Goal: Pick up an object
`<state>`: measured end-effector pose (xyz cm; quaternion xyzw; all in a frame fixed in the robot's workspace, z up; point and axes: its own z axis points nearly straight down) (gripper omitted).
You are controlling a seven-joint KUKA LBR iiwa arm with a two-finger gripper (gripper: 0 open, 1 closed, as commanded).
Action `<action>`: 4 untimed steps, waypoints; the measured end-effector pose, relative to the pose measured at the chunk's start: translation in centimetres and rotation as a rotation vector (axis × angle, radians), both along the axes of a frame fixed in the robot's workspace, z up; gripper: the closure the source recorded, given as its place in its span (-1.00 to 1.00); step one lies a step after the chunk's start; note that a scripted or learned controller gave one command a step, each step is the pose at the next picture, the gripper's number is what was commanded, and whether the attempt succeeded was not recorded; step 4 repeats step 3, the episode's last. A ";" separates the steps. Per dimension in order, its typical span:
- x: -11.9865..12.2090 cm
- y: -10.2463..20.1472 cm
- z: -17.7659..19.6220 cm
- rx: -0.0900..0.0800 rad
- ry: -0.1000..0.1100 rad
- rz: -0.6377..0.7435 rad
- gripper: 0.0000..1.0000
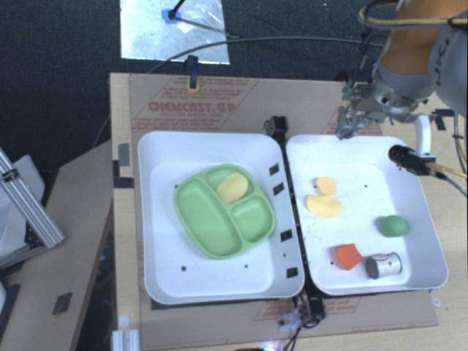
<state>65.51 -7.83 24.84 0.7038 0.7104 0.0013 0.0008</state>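
Observation:
My gripper hangs above the far rim of the right bin, near that bin's far left corner, with nothing seen between its fingers. In the right bin lie a small yellow piece, a larger yellow piece, a green ball, an orange block and a silver can on its side. All of them lie nearer the camera than the gripper and apart from it.
The left bin holds a green divided plate with a yellow lump in its far compartment. A black clip bar runs between the bins. Cardboard underlies both bins.

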 end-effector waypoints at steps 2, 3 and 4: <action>-0.8 10.9 0.2 0.001 0.002 0.000 1.00; -1.5 15.3 -1.3 0.001 0.003 -0.001 1.00; -1.5 15.3 -1.3 0.001 0.003 -0.001 1.00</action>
